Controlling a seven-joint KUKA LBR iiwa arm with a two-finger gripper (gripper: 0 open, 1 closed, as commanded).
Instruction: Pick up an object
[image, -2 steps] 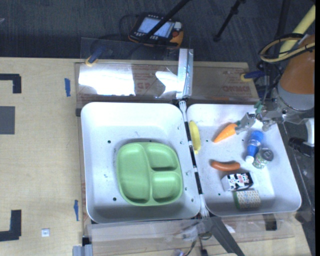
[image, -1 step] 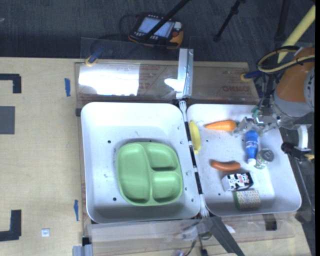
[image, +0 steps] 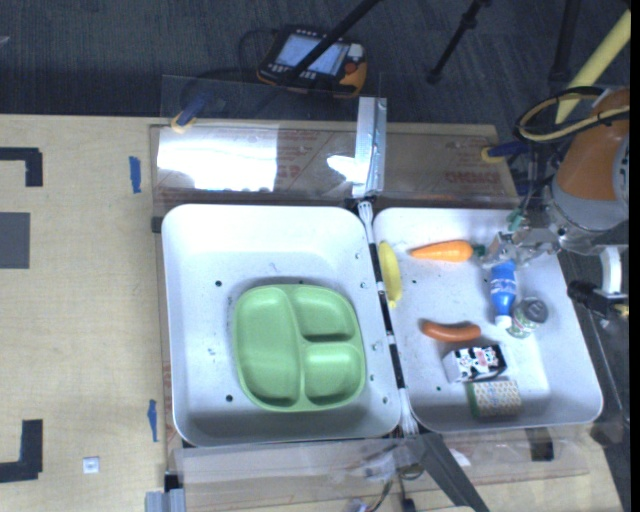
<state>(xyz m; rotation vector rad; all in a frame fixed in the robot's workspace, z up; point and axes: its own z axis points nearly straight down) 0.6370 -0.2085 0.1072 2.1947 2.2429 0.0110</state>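
You see 2 white bins side by side. The left bin holds a green divided tray. The right bin holds a carrot, a banana, a sausage, a blue bottle and a small box. The gripper sits at the bin's far right, just beside the bottle.
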